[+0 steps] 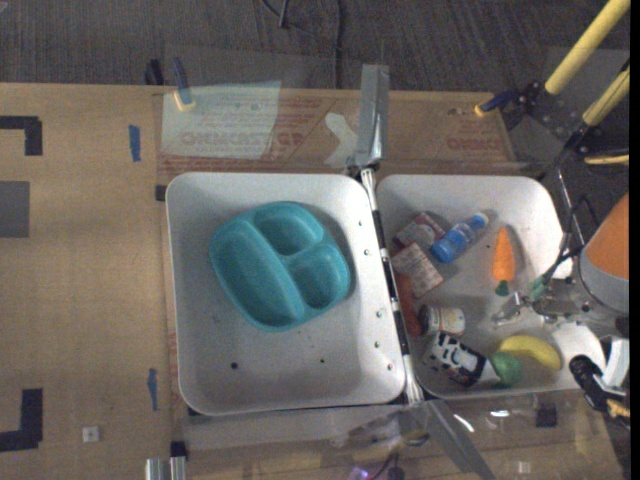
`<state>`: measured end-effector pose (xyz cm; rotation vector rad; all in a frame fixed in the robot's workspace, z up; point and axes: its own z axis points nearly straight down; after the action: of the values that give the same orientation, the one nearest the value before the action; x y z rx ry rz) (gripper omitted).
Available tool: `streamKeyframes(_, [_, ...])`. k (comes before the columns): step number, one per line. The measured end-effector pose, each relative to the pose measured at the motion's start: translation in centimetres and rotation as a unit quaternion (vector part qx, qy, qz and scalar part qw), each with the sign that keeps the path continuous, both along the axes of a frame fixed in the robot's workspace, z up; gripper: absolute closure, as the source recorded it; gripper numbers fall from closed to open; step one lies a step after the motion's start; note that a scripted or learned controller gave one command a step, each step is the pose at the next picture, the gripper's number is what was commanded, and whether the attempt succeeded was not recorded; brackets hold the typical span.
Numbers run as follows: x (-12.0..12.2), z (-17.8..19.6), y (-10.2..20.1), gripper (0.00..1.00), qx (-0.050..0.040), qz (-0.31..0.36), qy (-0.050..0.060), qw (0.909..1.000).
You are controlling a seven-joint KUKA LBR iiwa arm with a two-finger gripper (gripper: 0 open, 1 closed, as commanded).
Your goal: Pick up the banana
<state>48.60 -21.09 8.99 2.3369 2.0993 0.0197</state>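
The yellow banana (531, 351) lies in the right bin (545, 196) near its front right corner, with a green fruit (507, 368) touching its left end. My gripper (501, 303) hangs just above and left of the banana, between it and the orange carrot (503, 256). It is open, and nothing is between its fingers. The arm's orange band (612, 253) is at the right edge.
The right bin also holds a blue bottle (458, 238), two snack packets (418, 249), a small can (443, 319) and a black-and-white toy (456, 358). A teal divided plate (281, 264) sits in the left bin (200, 358). Yellow poles (590, 38) stand at the back right.
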Motion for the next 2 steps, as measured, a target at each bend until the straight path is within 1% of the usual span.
streamKeyframes(1, [0.02,0.0,-0.01,0.0,0.0009,-0.008,-0.001,1.0])
streamKeyframes(2, [-0.04,-0.01,0.04,0.0,-0.0006,0.003,0.0,1.0])
